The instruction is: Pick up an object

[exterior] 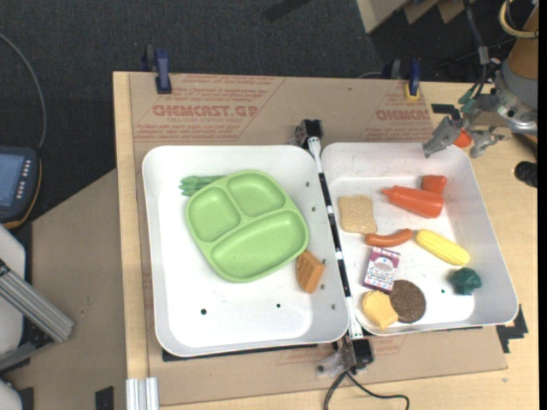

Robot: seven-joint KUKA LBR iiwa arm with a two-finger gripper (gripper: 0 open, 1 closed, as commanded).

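From the overhead camera you see two white bins side by side on the bench. The left bin [171, 297] holds a green tray [246, 224] with three compartments, lying flat toward the back. A green leafy piece [195, 183] pokes out from under the tray's back left edge, and a brown wedge [309, 272] sits just beside the tray's front right corner.

The right bin [487, 306] holds the loose items. A cracker [357, 214] lies near its left wall, with a sausage [389, 238] just in front of it. A carrot [415, 200] lies toward the back, touching a red block [433, 184]. A corn cob [442, 247] sits right of the sausage, and a dark green piece [465, 280] lies near the right wall. At the front you find a purple packet [381, 271], a yellow piece [379, 308] and a brown disc [408, 301], the last two touching.

The gripper [450, 135] hangs over the right bin's back edge, near the red block but apart from it. You cannot tell how its pincer stands.
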